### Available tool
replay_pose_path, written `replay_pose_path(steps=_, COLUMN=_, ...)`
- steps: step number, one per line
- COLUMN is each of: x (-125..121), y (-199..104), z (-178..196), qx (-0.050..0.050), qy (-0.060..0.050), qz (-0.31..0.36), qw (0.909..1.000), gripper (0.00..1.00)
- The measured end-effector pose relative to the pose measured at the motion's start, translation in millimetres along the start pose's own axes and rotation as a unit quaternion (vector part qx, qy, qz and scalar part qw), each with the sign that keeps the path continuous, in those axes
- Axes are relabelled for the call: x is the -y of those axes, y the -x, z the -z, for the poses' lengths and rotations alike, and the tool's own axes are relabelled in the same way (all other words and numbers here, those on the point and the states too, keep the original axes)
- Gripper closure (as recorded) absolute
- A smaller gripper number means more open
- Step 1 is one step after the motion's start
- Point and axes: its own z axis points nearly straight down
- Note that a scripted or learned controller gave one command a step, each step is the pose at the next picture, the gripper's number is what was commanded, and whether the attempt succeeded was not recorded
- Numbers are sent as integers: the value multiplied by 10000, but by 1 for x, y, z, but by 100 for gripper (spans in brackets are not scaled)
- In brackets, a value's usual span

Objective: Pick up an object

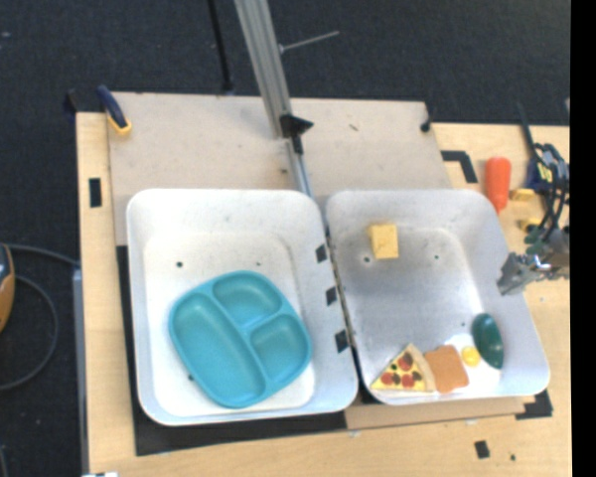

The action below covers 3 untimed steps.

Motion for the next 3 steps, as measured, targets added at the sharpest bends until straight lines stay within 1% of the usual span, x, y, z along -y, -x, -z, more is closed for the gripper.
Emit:
replay_pose_path(steps=1, x=-24, y=-37, z=1, qx=-15, qy=-19, qz=16, qw=10000, gripper=100)
replay_pose_path(steps=2, x=-51, y=-73, z=-9, qx=-16, qy=-27, qz=13, qw=10000, gripper=100)
replay_pose_path(steps=3, x=-78, y=-119, z=-2, qx=-20, qy=-24, qz=16, qw=10000, gripper=100)
